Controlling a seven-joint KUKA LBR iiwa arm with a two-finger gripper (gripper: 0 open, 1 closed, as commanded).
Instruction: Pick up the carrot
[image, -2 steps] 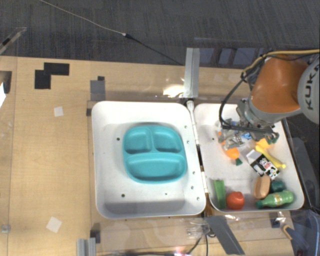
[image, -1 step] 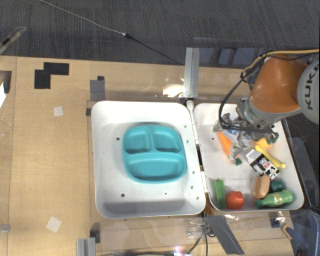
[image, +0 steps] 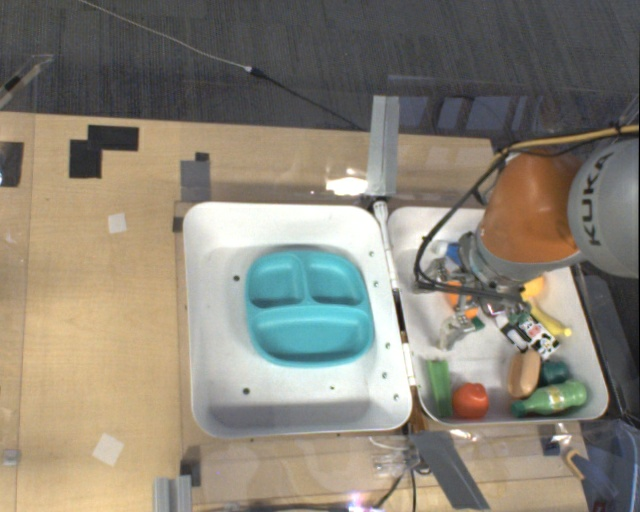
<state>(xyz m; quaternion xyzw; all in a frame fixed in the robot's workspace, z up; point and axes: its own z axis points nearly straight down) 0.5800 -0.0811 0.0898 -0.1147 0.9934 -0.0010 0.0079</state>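
- The bench (image: 90, 330) is pale wood. Black marks (image: 100, 150) sit near its far-left corner.
- The left bin (image: 215, 300) holds a teal plate (image: 305, 305) with three compartments, lying flat near the bin's middle.
- A grey post (image: 384, 140) stands at the far edge, between the two bins.
- The right bin (image: 405, 225) holds everything else. Its far-left corner shows bare white floor.
- A flat green piece (image: 438, 382) lies along the left wall near the near-left corner. A red tomato (image: 470, 400) is just beside it at the near edge.
- The carrot (image: 453, 296) shows as a small orange sliver in the left-middle of the right bin. Dark cables and the wrist cover most of it.
- The gripper (image: 458, 330) hangs over the bin's middle, just nearward of the carrot sliver. I cannot tell whether it is spread or pressed together, or whether it touches the carrot.
- A tan oval piece (image: 523, 374) lies toward the near edge. A green bottle-shaped piece (image: 550, 400) lies along the near-right corner, with a dark green lump (image: 556, 371) just behind it.
- A yellow piece (image: 548, 322) lies by the right wall.
- The arm (image: 535, 210) comes in over the far-right corner, orange band uppermost.
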